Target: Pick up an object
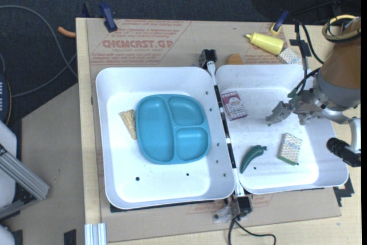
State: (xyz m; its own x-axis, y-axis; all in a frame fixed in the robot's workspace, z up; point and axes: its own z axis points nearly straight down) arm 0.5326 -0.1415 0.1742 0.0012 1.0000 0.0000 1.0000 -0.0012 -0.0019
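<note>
Bench w/ two white bins: gripper [279,113] hangs over right bin [261,181], finger state unclear, nothing visibly held, near a small packet [290,148] by bin's right side — prob. light, thin, crushable, best pinched across its short edges.

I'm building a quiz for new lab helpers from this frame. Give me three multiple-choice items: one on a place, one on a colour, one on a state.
1. Where is the divided plate? A left bin B right bin C bare bench
2. What colour is the pepper? A red B green C yellow
3. The gripper is A clamped on the pepper B resting on the plate C above the right bin, holding nothing visible

Key: 1 A, it lies in the left bin. 2 B, plainly green. 3 C, nothing is seen between its fingers.
</note>
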